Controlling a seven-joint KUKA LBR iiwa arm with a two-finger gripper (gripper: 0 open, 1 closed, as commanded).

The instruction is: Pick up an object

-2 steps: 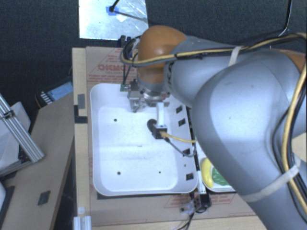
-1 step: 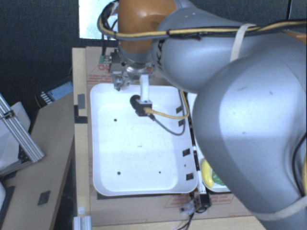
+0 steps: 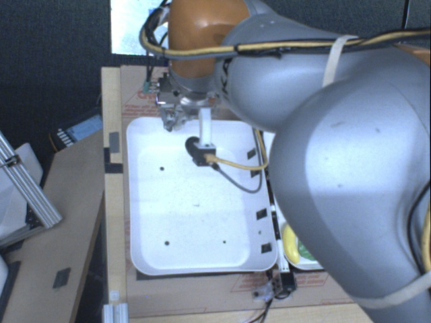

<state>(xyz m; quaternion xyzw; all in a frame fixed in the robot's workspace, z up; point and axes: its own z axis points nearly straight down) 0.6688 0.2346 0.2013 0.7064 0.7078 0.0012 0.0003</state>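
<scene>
My gripper [image 3: 171,118] hangs over the far edge of the left white bin [image 3: 195,227], close to its back-left corner, under the orange wrist band [image 3: 202,25]. I see nothing held under it. A white bracket with a black end [image 3: 201,148] and a yellow and grey cable [image 3: 237,173] dangle from the wrist over the bin's far half. A yellow and green object [image 3: 293,243] lies in the right bin [image 3: 306,265], mostly hidden by the grey arm [image 3: 337,133].
The arm's bulk covers nearly all of the right bin. An aluminium rail [image 3: 27,187] and a blue item [image 3: 82,129] lie left of the bench. Black clips [image 3: 264,214] line the divide between the bins.
</scene>
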